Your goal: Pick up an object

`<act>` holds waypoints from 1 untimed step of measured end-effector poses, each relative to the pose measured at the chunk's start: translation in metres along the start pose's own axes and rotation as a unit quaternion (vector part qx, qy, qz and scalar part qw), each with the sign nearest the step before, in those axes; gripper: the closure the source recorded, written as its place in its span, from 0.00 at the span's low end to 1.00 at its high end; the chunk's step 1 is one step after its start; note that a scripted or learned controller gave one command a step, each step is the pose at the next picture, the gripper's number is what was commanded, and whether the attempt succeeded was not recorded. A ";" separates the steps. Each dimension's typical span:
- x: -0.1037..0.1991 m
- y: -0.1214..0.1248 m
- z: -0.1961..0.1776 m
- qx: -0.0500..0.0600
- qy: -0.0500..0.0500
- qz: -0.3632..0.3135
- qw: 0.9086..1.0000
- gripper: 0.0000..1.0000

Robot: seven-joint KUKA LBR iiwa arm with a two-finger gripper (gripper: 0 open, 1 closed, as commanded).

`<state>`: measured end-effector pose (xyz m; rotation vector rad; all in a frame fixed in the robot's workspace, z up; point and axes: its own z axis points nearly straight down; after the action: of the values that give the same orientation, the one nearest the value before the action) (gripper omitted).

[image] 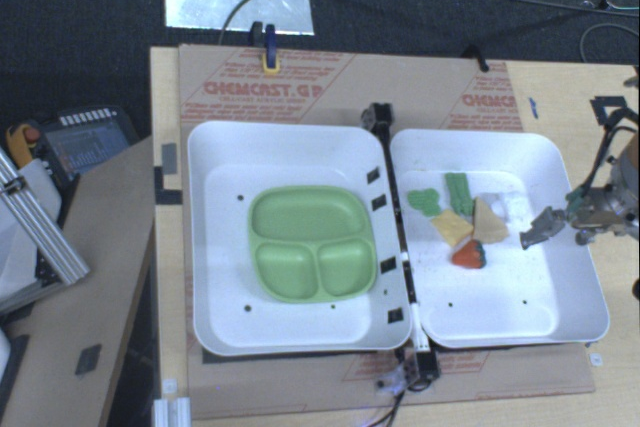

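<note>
1. Tool [535, 230] low over the right bin [575, 310], near its right side, reaching in from the view's right. Fingers too small and blurred to read: cannot tell how far open, nothing seen in the grip.
2. Pickable things clustered in the upper-middle of the right bin, all to the view's left of the tool. Nearest: red piece [468, 256], slightly left and a little lower in frame, close but apart from the tip.
3. Tan wedge [489, 221] just left of the tool at about the same height in frame; also near, not touching the tool.
4. Yellow piece [452, 228] touching the tan wedge on its left side, above the red piece.
5. Green strip [458, 192] farther up-left, long axis running roughly top to bottom in frame. Green lumpy piece [424, 202] just beside it, farthest from the tool.
6. Likely next move: short travel toward view-left, then down on the red piece or tan wedge. Risk: pieces packed together, fingers may land on two at once.
7. Count: bins 2; green divided plate [308, 242] 1, three compartments, in the left bin [225, 175]; loose pieces in right bin 5 (red 1, tan 1, yellow 1, green 2).
8. Both bins side by side on the worktop [330, 80], one arm only.
</note>
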<state>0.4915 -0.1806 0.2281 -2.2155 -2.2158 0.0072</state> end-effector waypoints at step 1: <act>0.000 0.002 -0.005 -0.005 -0.002 -0.002 1.000 0.00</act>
<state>0.4940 -0.1803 0.2331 -2.2187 -2.2263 -0.0012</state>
